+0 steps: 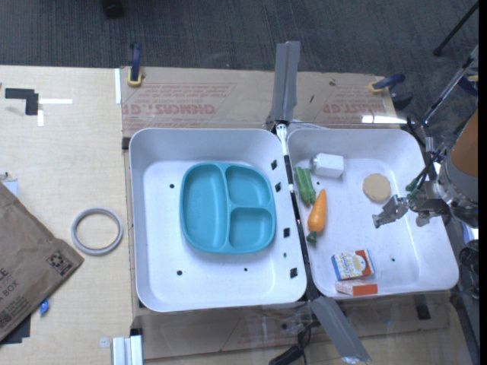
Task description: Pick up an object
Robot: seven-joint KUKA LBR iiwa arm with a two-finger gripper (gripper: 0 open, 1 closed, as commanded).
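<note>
The small printed cardboard box (352, 265) lies at the near edge of the right white bin (426, 280), touching a flat orange-red packet (356, 287). The two-finger gripper (390, 211) hovers above the bin floor with its fingers spread and nothing between them, just beside the round tan biscuit-like disc (376, 187). The disc is probably light, rigid and possibly brittle; grip across its edges.

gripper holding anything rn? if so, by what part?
Nothing held. The gripper sits over bare floor of the right bin, below the tan round piece, with nothing between its fingers.
</note>
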